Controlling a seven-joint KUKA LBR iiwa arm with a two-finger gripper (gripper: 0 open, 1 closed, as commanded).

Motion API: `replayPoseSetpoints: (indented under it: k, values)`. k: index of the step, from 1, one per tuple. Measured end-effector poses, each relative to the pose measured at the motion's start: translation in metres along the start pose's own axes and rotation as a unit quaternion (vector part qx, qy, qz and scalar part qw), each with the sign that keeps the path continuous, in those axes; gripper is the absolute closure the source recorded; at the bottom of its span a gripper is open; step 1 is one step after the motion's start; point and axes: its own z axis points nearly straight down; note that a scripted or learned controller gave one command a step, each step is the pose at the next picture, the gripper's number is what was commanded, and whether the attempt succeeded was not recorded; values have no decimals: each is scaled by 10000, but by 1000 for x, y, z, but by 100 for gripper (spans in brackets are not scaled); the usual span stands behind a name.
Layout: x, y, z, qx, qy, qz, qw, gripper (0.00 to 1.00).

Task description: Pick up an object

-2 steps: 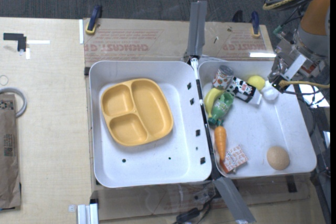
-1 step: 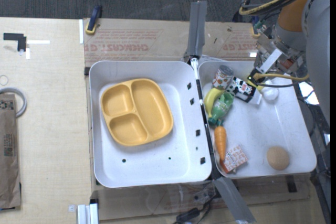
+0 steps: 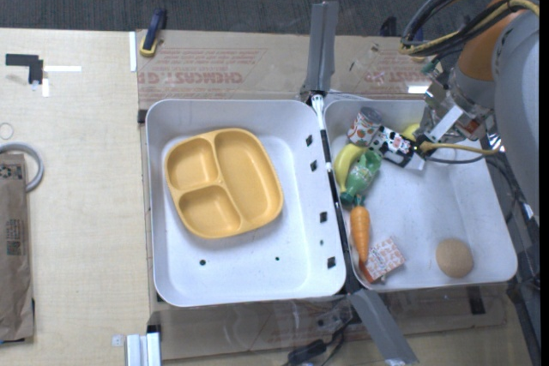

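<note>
The right bin (image 3: 480, 210) holds a yellow banana (image 3: 345, 160), a green leafy item (image 3: 364, 171), an orange carrot (image 3: 360, 231), a patterned cup (image 3: 364, 127), a red-and-white packet (image 3: 383, 258) and a tan round ball (image 3: 454, 257). My gripper (image 3: 439, 123) hangs over the bin's far right corner, right of the cup and banana, with the arm's wrist covering it. Nothing shows between its fingers.
The left bin (image 3: 171, 270) carries a yellow divided plate (image 3: 223, 182). A grey divider post (image 3: 322, 47) stands at the back between the bins. Cardboard (image 3: 223, 64) lies behind them. The arm and its cables fill the right edge.
</note>
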Motion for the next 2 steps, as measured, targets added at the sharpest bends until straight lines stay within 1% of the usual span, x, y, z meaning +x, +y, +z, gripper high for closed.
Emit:
replayPoseSetpoints:
  k: [1, 2]
  values:
    - [18, -47, -114, 9, -61, 866, 9962, 100]
    - [64, -72, -128, 9, -65, 1163, 9932, 100]
